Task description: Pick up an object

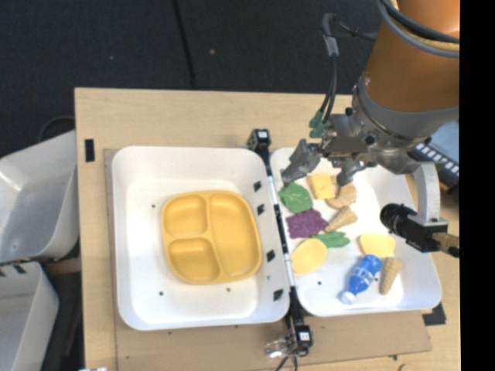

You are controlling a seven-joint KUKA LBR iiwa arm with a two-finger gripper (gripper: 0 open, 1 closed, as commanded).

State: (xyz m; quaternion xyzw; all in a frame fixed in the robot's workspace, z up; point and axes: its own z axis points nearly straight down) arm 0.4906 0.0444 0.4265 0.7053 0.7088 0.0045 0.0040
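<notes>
The arm comes in from the right, w/ its big orange band at the top right corner. The gripper (321,172) hangs low over the back left part of the right bin (421,288). One grey finger (300,161) points down-left, the other (346,175) points down, and they are spread apart w/ nothing between them.

Lots of toy food sits close under it. A green leafy piece (295,198) lies just below the left finger. A yellow cheese-like piece (321,185) lies right between the two fingers' tips, a bit lower. A tan bread-like bit (341,197) is just beside it. Below those: a purple bunch (306,223), a tan wedge (341,219), a small green piece (333,239) and a yellow oval (309,256) near the wall between the bins. More to the right: a yellow piece (377,244), a blue and white bottle (360,277) lying down, and a tan stick (389,275) next to it. A black thing on a white bracket (404,221) pokes in over the right side.

The left bin (131,284) holds a yellow tray (210,235) w/ three sections, flat in the middle.

Black cables hang by the arm, up top.
</notes>
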